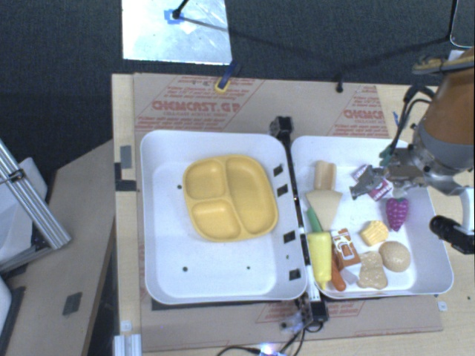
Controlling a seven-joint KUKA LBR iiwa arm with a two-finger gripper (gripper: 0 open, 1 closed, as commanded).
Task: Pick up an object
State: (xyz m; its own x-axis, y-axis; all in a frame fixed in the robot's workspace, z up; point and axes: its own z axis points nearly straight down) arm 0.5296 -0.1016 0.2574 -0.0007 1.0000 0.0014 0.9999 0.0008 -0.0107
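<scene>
The claw (369, 182) hangs over the upper part of the right bin (434, 277), carried in from the right by the grey arm (445, 136) with its orange band. Its metal fingers (359, 185) point left and appear slightly parted, but the view is too coarse to fix how far. A small pink and white item (381, 191) lies just right of the fingertips, partly under the wrist; whether it is touched or gripped cannot be told, and nothing is clearly seen between the fingers.

Just below and right of the claw lies a purple grape bunch (397, 212), its top edge close under the wrist. Further below sit a yellow cheese block (374, 233), a tan round roll (395, 256) and a beige lumpy piece (372, 271). Left of the claw stands a pale cylinder (324, 175), with a cream wedge (323, 203) beneath it. Lower left lie a yellow corn cob (320, 255), a thin green piece (313, 219) partly hidden by it, an orange and white item (344, 246) of unclear kind, and an orange stick (338, 279) half covered.

Well left of the claw, the left bin (159, 199) holds a yellow divided tray (228, 197). Both bins rest on a cardboard sheet (193, 99) on the desk (82, 191). The arm's upper part is cut off by the frame edge.
</scene>
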